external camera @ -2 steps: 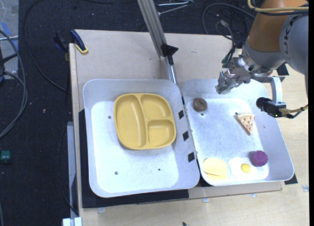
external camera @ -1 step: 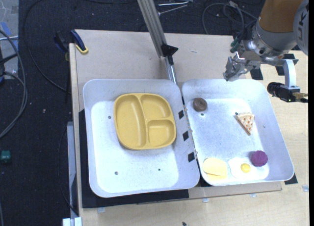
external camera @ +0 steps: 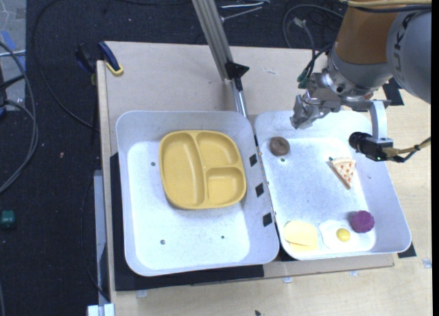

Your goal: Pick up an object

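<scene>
The right bin (external camera: 309,177) holds a brown round piece (external camera: 279,146) near its far left corner, a pizza slice (external camera: 343,170) at mid right, and a purple ball (external camera: 362,221), a fried egg (external camera: 339,234) and a pale yellow piece (external camera: 301,234) along its near edge. My gripper (external camera: 302,118) hangs over the bin's far edge, just right of and beyond the brown piece. Nothing shows between its fingers.
The left bin (external camera: 137,198) carries a yellow divided plate (external camera: 202,168). A slanted metal pole (external camera: 216,33) reaches down to the bins' far junction. Black clips (external camera: 260,188) sit along the seam between the bins. Cables lie on the dark floor around the bench.
</scene>
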